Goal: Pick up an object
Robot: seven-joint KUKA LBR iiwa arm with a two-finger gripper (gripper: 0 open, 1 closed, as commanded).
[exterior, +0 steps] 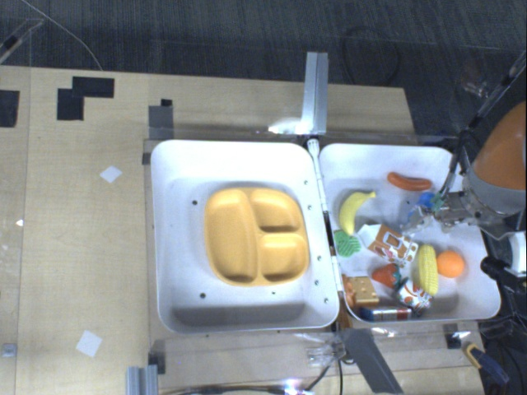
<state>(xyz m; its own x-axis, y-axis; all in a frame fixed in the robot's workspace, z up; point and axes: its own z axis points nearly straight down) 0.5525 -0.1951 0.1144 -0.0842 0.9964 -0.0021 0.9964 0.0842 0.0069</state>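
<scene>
The right bin (491, 301) holds several toy foods. A red sausage (409, 182) lies at the back, with a yellow banana (354, 208) and a green leafy piece (347, 244) to the left. A corn cob (426, 268), an orange (450, 263) and a red tomato (384, 275) sit toward the front. My gripper (424, 214) hangs low over the bin's middle, just below the sausage and above a patterned packet (393, 243). A small blue piece (426, 200) shows right at the gripper. Nothing is seen lifted.
The left bin (177, 220) carries a yellow divided tray (254, 235). A brown block (361, 289) and a dark, red-ended stick (387, 311) lie at the right bin's front edge. A metal post (316, 89) rises behind the bins. The arm's orange band (504, 151) overhangs the right rim.
</scene>
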